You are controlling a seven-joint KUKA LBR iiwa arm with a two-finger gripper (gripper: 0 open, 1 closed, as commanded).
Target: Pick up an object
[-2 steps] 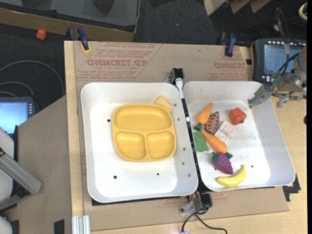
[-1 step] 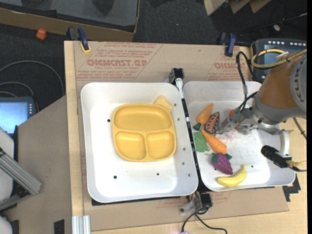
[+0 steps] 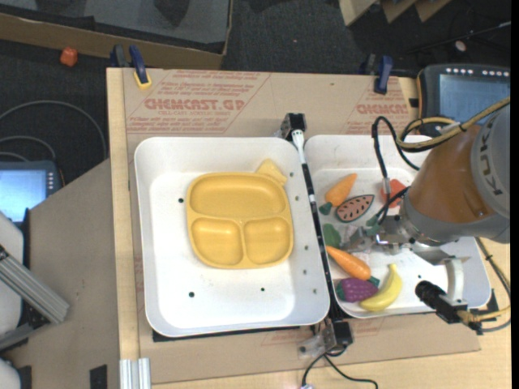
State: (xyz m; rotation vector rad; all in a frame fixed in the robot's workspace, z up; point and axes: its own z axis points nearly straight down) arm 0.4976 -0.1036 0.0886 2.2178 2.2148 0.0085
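while the grey two-finger gripper (image 3: 375,235) is hanging over the right white bin (image 3: 320,154) near the orange plastic carrot (image 3: 349,262), i'm unable to tell its grip state.

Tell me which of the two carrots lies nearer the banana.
The lower carrot, beside the purple grapes, just above the banana; the other carrot sits toward the bin's far end.

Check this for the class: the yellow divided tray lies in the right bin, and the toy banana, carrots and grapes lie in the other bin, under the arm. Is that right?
One slip. The camera view shows the yellow divided tray in the left bin; the banana, carrots and grapes lie in the right bin, under the arm.
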